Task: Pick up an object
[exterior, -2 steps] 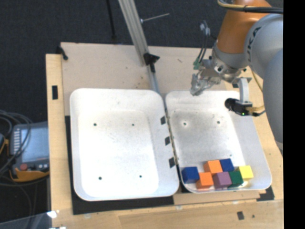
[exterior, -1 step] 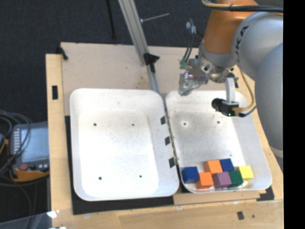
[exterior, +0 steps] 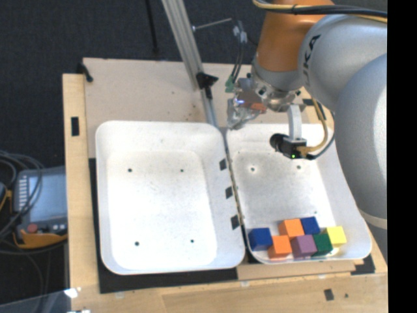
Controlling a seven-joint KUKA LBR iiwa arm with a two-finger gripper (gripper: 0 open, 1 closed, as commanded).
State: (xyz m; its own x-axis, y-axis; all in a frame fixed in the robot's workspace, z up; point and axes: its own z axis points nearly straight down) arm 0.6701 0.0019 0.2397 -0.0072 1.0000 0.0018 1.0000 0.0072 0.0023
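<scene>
The pincer (exterior: 244, 113) hovers at the right bin's (exterior: 339, 175) far rim; whether it is spread, I cannot tell. The step looks like the approach: next it must travel to the blocks (exterior: 298, 237) at the near rim.

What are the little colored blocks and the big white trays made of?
The colored blocks look like painted wood or plastic: flat, solid colors with sharp cube edges, so it is hard to say which. The white bins look like thin molded plastic: smooth rounded rims and a dull, speckled, scuffed floor.
</scene>
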